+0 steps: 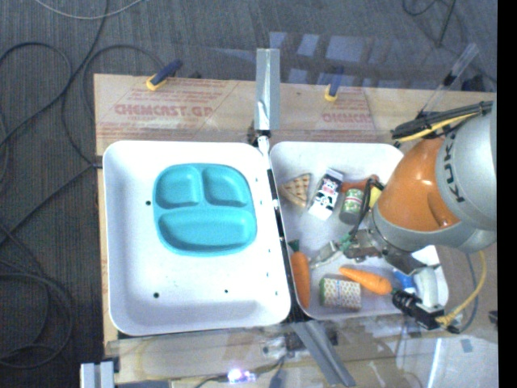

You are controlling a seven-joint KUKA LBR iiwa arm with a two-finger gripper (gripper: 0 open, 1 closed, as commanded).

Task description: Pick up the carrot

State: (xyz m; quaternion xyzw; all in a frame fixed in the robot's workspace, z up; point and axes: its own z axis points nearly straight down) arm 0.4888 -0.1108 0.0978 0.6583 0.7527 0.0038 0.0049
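The hand [343, 249] is seen low inside the right bin [284, 162], at the end of the grey arm [477, 176] with its orange band [412, 196], which reaches in from the right. Whether the hand is apart or together cannot be told, as it is small and partly hidden under the wrist. Nothing is seen held in it.

Just below and to the right of the hand, a carrot [367, 280] is laid across the bin floor, pointing left, with a small blue thing [402, 280] at its thick end. A second carrot [300, 275] is laid along the bin's left wall, to the left of the hand and apart from it. A short can with a patterned label [340, 293] is set on its side between the two carrots.

Above the hand, a small green-labelled can [351, 203], a black-and-white carton [325, 195] and a waffle-patterned wedge [296, 188] are lined up near the back wall.

In the left bin [113, 241], a blue divided tray [205, 208] is placed. Both bins are borne by the table [161, 111].
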